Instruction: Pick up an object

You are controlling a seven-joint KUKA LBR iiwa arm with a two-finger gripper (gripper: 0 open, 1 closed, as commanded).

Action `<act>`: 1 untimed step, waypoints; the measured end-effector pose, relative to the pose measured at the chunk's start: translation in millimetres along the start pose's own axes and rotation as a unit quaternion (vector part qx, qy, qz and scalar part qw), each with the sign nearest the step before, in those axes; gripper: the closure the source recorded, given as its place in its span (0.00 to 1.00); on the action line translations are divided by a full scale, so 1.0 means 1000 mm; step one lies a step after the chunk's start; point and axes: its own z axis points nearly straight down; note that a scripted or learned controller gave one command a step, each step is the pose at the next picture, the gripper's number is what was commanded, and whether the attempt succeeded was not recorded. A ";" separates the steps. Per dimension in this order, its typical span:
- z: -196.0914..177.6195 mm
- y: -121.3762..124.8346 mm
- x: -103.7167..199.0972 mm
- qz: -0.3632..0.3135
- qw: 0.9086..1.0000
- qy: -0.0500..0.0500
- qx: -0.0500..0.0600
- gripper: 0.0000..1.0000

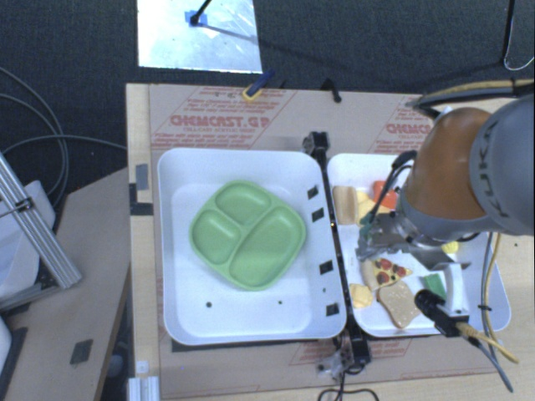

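The right bin (493, 307) holds several toy foods. A tan bread roll (344, 204) lies at its left wall, with a yellow piece (365, 199) and a red-orange piece (385, 192) beside it. A pizza slice (389, 270), a toast slice (399, 302) and a small yellow piece (360, 295) lie toward the front. A green piece (434, 281) shows by the wrist. My gripper (371, 242) hangs low over the bin's left half, just above the pizza slice and below the yellow piece. The arm hides the middle of the bin.
A green three-section plate (247, 234) lies in the left bin (192, 324). A black divider with clips (328, 224) separates the two bins. Cardboard (217, 119) lies under both bins, and a shiny sheet (199, 23) lies behind the bench.
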 end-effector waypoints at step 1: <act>-0.021 0.026 0.051 -0.002 1.000 0.000 0.000 1.00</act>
